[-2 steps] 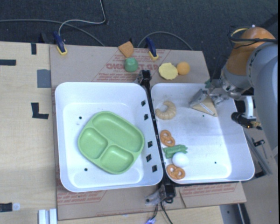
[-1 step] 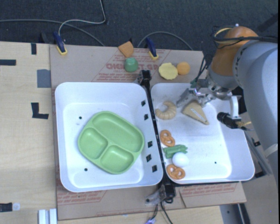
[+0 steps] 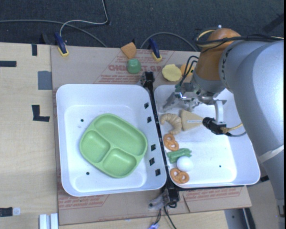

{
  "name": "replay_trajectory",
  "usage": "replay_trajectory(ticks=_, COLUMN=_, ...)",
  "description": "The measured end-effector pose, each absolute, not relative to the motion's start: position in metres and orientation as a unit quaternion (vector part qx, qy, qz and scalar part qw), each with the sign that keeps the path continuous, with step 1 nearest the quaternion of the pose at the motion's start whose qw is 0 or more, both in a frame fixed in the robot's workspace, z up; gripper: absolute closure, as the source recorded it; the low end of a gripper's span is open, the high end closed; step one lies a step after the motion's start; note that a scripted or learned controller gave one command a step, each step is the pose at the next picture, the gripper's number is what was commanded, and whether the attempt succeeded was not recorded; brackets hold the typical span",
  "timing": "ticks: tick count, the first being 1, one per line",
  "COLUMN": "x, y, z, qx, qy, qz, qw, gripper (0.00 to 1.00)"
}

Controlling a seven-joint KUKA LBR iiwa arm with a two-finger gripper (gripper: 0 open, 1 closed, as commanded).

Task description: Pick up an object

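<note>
— What's on my screen, left to right?

— Left bin [image 3: 66, 109] holds a green divided plate [image 3: 113, 145]. In the right bin [image 3: 238, 168]: a croissant [image 3: 171, 121], two pretzels, a green piece and a white egg [image 3: 185, 163].

— And the gripper?

— I see the gripper [image 3: 183, 98] low over the bin's far end, just beside the croissant and a pale wedge [image 3: 190, 120] (its opening I can't tell; nothing visibly held).
</note>
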State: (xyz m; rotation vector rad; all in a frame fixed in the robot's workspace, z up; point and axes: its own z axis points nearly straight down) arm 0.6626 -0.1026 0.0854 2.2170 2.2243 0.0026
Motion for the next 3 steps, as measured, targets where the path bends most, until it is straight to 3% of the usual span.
replay_trajectory(ticks=1, x=0.623, y=-0.094, z=0.086, qx=0.707, qy=0.707, qz=0.0002, qw=0.001, gripper=0.0)
replay_trajectory(ticks=2, x=0.669, y=-0.102, z=0.085, qx=0.706, qy=0.708, qz=0.0005, qw=0.001, gripper=0.0)
replay_trajectory(ticks=3, x=0.6, y=-0.098, z=0.086, qx=0.707, qy=0.707, qz=0.0001, qw=0.001, gripper=0.0)
